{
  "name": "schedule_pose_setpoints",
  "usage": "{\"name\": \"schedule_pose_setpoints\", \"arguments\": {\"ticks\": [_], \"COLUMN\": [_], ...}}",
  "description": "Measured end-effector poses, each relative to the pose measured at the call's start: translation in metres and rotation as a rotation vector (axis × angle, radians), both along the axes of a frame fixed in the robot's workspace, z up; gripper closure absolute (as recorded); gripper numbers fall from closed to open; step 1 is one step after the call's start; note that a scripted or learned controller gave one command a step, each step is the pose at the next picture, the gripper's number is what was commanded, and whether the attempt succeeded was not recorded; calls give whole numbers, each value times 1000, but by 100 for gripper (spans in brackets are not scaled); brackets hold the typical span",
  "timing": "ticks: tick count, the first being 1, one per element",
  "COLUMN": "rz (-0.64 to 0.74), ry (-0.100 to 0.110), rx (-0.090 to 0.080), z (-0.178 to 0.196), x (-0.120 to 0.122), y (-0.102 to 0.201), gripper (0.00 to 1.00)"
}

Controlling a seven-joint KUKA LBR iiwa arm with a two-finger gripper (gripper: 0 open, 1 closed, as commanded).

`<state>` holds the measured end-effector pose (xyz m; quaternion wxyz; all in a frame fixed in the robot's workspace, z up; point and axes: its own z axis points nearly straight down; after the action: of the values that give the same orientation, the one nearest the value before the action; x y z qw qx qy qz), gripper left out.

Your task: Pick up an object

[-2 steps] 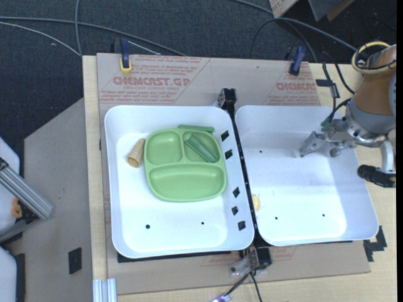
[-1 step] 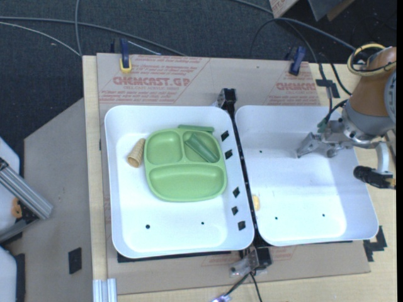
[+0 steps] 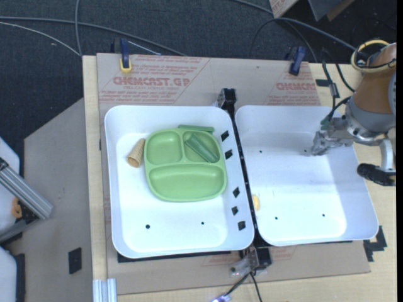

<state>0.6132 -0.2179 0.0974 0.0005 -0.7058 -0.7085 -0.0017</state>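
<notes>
A green divided plate (image 3: 185, 166) lies in the left bin (image 3: 126, 231). A darker green oblong piece (image 3: 201, 146) rests in the plate's upper right compartment. A tan ice cream cone (image 3: 135, 153) lies just left of the plate on the bin floor. My gripper (image 3: 318, 145) hangs low over the upper right part of the right bin (image 3: 302, 231), far from the plate. Nothing shows between its fingers, and their spacing is too small to make out.
A small yellow-orange bit (image 3: 255, 202) sits at the right bin's left wall. Black clips (image 3: 236, 194) run along the seam between the bins. Blue clamps (image 3: 125, 54) (image 3: 296, 59) hold the bench board at the back. Cables trail across the dark floor behind.
</notes>
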Motion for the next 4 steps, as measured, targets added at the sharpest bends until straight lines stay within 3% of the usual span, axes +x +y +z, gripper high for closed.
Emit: {"name": "schedule_pose_setpoints", "arguments": {"ticks": [1,3,4], "rz": [-2,-3,2], "ry": [-5,-8,3], "rx": [-5,-7,0], "z": [54,174,170], "x": [6,1,-12], "y": [10,-5,57], "gripper": [100,100,100]}}
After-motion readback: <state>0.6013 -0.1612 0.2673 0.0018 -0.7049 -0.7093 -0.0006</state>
